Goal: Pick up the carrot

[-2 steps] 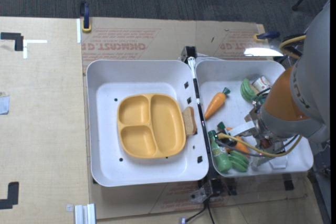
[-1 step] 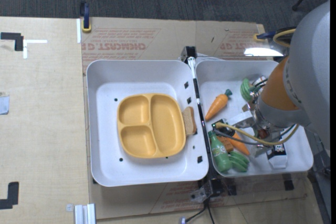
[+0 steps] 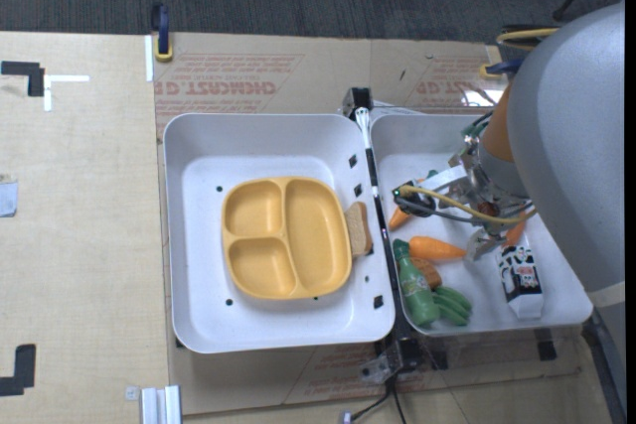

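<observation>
The carrot (image 3: 438,249) lay on the floor of the right bin (image 3: 556,308), beside green toys (image 3: 429,293), not yet lifted. The tool (image 3: 484,213) hovered just above it; whether it was spread or closed could not be told. The grasp remained undone.

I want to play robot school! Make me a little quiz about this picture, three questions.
1. True or false: the yellow three-part plastic plate sits in the left white bin.
2. Which bin holds the orange toy carrot? A) left B) right
3. Fill in: the black-and-white milk carton lies on the carrot's ____ side in the camera view.

Key: 1 true; 2 B, the right white bin; 3 right.
</observation>
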Robot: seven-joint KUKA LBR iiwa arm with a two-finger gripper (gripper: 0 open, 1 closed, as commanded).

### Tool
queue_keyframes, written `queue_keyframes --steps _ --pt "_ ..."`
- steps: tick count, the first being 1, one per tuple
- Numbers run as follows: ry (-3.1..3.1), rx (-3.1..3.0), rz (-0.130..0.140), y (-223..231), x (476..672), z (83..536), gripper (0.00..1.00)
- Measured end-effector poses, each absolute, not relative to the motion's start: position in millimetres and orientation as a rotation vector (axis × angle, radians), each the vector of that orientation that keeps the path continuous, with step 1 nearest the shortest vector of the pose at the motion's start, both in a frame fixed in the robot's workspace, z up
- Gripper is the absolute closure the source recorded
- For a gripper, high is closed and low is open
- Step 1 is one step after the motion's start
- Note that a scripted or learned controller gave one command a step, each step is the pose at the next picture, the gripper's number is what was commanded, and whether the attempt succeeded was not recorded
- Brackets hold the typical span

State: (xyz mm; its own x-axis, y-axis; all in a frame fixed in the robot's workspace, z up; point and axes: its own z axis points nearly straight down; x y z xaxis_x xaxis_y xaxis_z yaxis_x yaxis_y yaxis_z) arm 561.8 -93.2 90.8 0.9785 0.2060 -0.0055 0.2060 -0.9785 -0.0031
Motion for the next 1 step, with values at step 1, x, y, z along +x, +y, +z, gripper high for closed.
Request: queue_keyframes --steps 1 --pt "-0.635 -3.072 0.006 -93.4 498.1 91.2 0.0"
